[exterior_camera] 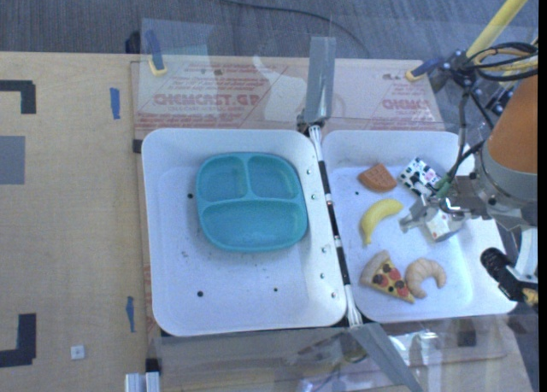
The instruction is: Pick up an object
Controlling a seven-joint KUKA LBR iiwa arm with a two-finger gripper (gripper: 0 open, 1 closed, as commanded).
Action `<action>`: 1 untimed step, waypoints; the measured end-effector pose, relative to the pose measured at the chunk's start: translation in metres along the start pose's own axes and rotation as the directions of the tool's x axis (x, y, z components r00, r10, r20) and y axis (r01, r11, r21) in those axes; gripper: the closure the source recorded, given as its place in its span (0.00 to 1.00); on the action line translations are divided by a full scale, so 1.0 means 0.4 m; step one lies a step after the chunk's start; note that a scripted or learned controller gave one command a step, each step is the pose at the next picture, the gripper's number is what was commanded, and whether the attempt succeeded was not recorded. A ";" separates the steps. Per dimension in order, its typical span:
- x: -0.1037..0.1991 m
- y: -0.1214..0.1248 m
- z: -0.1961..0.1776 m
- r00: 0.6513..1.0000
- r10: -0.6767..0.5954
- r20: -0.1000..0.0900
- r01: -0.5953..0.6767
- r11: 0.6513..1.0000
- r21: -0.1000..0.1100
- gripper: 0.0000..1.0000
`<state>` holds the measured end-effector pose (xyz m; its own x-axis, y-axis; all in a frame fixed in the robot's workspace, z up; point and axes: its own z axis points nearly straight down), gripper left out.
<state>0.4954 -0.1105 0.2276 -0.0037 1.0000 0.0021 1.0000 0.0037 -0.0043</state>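
While the claw (pixel 425 213) looks open and empty, a curved yellow banana (pixel 377 217) is seen lying slanted, upper-right to lower-left.

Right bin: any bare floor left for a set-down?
Little. The right white bin has bare patches along its far wall behind the orange cracker and at its near-left corner beside the pizza slice. The yellow banana, croissant and gripper crowd the middle.

In the right white bin (pixel 346 155), yellow banana (pixel 379 216), pizza slice (pixel 387 277) and croissant (pixel 426 274) crowd the centre; bare floor lies along its upper left and lower right.
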 end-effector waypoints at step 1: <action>-0.080 0.123 0.332 1.000 -0.006 0.001 0.006 1.000 -0.003 0.00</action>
<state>0.5443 -0.1421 0.0945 -0.0098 1.0000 0.0013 1.0000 0.0098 -0.0011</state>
